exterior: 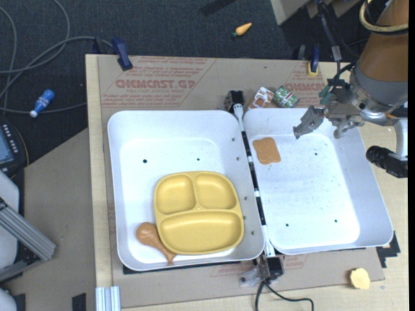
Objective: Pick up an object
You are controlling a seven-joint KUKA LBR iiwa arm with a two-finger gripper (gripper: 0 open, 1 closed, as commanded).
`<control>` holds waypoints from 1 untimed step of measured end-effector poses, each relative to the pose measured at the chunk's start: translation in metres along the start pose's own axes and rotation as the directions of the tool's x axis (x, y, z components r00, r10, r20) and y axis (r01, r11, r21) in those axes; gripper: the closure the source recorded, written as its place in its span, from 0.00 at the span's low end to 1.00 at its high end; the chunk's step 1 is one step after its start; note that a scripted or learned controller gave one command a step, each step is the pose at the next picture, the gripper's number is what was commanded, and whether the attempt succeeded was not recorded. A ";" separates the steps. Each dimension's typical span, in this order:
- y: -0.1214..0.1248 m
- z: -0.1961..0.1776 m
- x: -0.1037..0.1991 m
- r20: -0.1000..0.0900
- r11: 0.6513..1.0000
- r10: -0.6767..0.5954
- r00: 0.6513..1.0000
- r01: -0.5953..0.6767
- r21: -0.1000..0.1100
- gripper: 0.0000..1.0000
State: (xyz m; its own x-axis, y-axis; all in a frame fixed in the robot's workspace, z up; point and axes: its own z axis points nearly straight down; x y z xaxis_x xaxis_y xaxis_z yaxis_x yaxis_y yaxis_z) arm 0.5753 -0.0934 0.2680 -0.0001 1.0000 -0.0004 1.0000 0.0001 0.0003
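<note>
Bench bears 2 white bins.

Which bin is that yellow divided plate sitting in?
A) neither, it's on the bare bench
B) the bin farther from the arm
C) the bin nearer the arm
B: the yellow divided plate lies in the left bin, while the arm's hand hovers over the right bin, which holds a small brown flat piece.

Dark carpet floor with grey cables surrounds a brown cardboard-topped bench.
</note>
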 end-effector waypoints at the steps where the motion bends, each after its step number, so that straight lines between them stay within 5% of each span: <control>1: 0.027 0.128 -0.008 -0.002 1.000 0.001 1.000 -0.001 0.014 0.00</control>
State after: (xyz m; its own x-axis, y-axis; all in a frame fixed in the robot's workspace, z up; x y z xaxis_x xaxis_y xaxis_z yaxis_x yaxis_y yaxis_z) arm 0.6028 -0.1018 0.1399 0.0008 1.0000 0.0020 0.9999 -0.0008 -0.0134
